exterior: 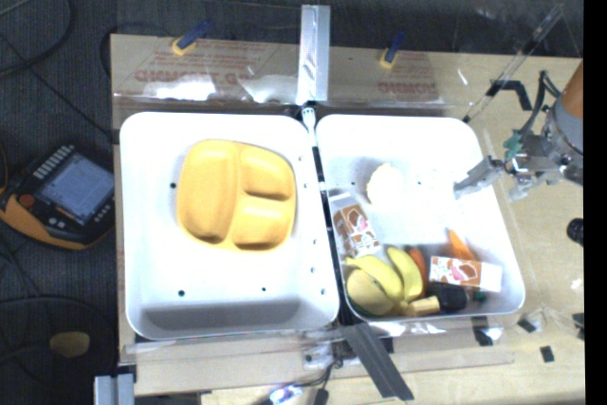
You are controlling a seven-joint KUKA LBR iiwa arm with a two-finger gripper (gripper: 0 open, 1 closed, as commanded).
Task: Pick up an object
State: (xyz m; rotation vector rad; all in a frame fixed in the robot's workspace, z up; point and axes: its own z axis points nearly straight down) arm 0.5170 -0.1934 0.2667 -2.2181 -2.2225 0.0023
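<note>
My gripper (493,187) hangs over the right rim of the right bin (417,130), its two fingers spread apart and nothing between them. One finger (471,182) points left over the bin's inside. Below it in the bin lie a white round object (391,186), a small printed packet (354,228), yellow bananas (384,279), an orange carrot-like piece (459,245), a small printed carton (462,272) and a dark item (449,300). A large yellow bread-shaped object (236,193) sits in the left bin (152,280).
A metal divider post (314,52) stands behind the two bins. Two clips (191,37) (390,54) hold a plastic sheet at the back. A handheld pendant (59,194) lies on the floor at left. Cables and tubing (517,90) run near the arm.
</note>
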